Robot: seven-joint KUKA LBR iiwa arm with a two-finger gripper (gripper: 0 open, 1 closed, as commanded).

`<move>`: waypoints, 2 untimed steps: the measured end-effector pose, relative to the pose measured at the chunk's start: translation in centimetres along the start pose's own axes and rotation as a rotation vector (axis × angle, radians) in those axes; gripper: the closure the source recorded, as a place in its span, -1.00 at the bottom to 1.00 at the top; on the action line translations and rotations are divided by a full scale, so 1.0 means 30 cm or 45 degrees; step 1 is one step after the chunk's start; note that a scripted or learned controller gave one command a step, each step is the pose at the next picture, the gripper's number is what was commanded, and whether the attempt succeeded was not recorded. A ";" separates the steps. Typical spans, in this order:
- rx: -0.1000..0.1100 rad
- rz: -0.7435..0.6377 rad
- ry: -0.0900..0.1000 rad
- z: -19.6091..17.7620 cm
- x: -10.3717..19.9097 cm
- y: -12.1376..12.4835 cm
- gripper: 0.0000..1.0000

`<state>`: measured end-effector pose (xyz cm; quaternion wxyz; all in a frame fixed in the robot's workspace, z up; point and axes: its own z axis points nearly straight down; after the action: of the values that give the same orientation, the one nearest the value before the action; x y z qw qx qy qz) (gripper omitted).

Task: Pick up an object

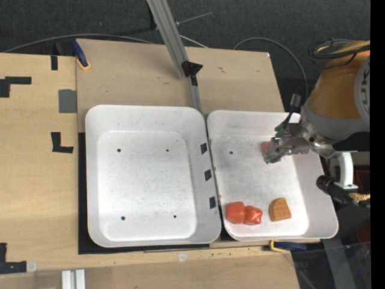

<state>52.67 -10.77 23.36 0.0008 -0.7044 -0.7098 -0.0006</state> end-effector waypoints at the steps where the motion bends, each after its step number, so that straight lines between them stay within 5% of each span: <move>1: 0.004 0.001 0.000 0.032 0.185 0.033 1.00; 2: 0.000 0.000 0.000 -0.003 0.359 0.098 1.00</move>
<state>55.52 0.02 23.48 0.0007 -0.7045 -0.7097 -0.0006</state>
